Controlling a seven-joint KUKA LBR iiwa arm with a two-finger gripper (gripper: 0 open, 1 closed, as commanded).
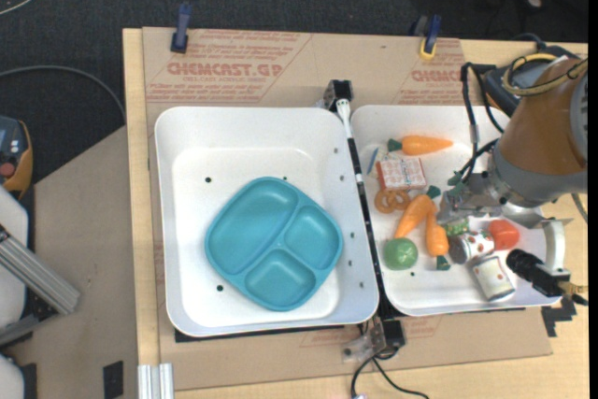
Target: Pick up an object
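Reaches in from the right edge, over the near right part of the scene. Grey and orange arm (547, 135), bulky and rounded, with the orange band uppermost and a grey wrist section just below it. Bends down and leftward from there. Gripper (460, 215) at the arm's lower left end, pointing down and to the left, low over the surface beneath. Finger state impossible to make out from this angle.

A robotics lab. A grey and orange robot arm (547, 140) reaches over two white bins (177, 201) on a clamped cardboard-covered bench (280, 61). Loose cables (56, 79) trail across dark carpet.
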